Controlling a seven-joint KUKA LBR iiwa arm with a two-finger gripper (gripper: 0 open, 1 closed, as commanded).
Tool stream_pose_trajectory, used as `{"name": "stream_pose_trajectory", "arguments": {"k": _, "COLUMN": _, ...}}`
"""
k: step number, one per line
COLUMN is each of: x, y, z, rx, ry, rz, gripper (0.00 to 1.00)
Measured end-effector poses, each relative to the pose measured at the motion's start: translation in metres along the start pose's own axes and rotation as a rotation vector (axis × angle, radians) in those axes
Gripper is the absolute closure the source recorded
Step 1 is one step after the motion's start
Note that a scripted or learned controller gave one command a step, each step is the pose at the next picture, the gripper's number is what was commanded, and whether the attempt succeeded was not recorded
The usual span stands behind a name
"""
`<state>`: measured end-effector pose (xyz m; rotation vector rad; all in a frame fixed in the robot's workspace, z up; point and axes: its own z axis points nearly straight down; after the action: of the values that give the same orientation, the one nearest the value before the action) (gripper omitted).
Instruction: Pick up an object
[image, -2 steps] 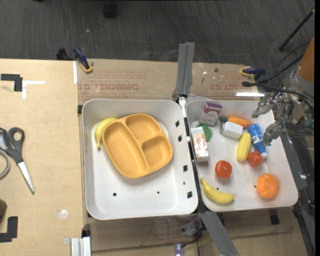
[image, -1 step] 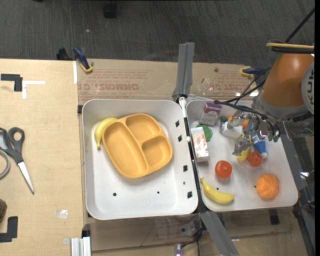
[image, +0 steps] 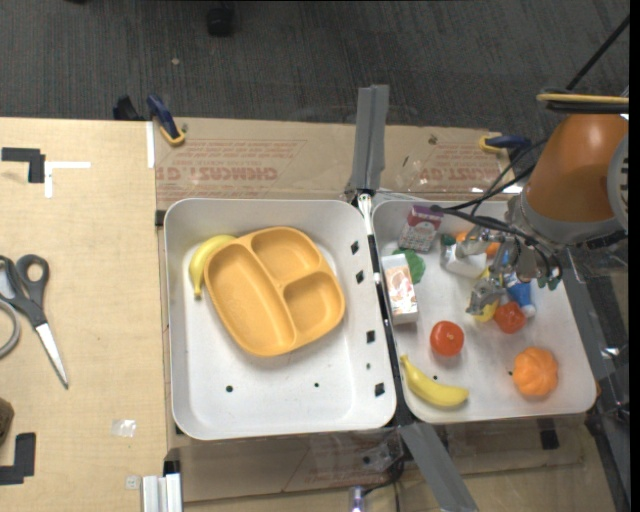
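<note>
Objects for picking are gathered in the right bin (image: 570, 400), where the end effector (image: 490, 295) is lowered among them; how wide it stands cannot be told, since it is seen from above against clutter. No object is seen gripped. Just beside its tip, on the arm's side, a small red ball (image: 509, 318) and a blue piece (image: 521, 295) are crowded, with a yellowish scrap touching or nearly touching the tip; which is targeted cannot be judged with confidence. Nearer the camera's lower edge, a tomato (image: 447, 338) lies away from the arm and an orange fruit (image: 535, 372) lies further down. Round things like these have no long axis to align with.

A banana (image: 433, 386) lies well apart toward the bin's near corner, its long axis slanting along the bin floor, stem end toward the divider. A white carton (image: 400, 289) is set against the divider, its long axis parallel to it. The left bin (image: 200, 400) holds a yellow divided plate (image: 272, 290), probably left as distractor.
</note>
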<state>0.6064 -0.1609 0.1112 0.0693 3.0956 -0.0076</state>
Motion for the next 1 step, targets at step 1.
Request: {"name": "stream_pose_trajectory", "arguments": {"k": 1, "x": 0.0023, "y": -0.0042, "z": 0.0002, "rx": -0.001, "ry": 0.0, "rz": 0.008, "gripper": 0.0}}
